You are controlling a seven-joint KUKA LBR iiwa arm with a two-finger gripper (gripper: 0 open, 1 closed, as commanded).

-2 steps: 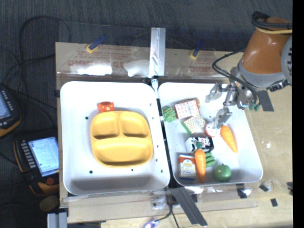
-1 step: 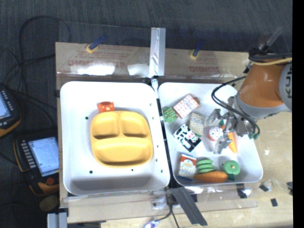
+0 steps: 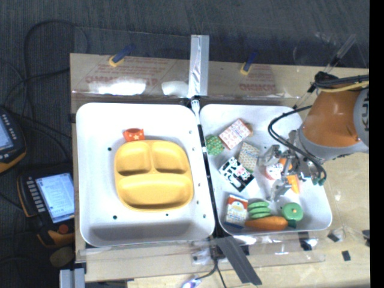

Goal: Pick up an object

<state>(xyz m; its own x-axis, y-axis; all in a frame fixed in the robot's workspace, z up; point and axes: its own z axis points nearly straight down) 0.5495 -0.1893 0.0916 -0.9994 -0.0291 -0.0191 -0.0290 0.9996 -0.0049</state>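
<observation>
From above, my pincer (image 3: pixel 278 171) hangs over the right bin (image 3: pixel 324 218), about the middle of it and toward its 3 o'clock wall. My grey wrist and its orange band (image 3: pixel 332 120) come in from 2 o'clock. The metal parts and cables blur together there, so I cannot tell whether the pincer is apart or together, nor whether anything sits in it.

Right under the pincer lies a small white piece with red on it (image 3: pixel 273 171), and at its 3 o'clock an orange sliver (image 3: pixel 293 185); both are too small and too tangled with my gear to name.

Around them, at 10 o'clock, rests a pink-and-white box (image 3: pixel 235 133), with a green block (image 3: pixel 214 144) just beside it. A black-and-white patterned box (image 3: pixel 235 173) lies at 9 o'clock. Along the 6 o'clock wall are a small carton (image 3: pixel 237 210), a green ribbed piece (image 3: pixel 259 209), a toy carrot (image 3: pixel 266 223) and a round green piece (image 3: pixel 293 210).

In the left bin (image 3: pixel 90 179) a yellow divided tray (image 3: pixel 153 174) sits near the middle, a small red item (image 3: pixel 134 134) touching its 11 o'clock corner.
</observation>
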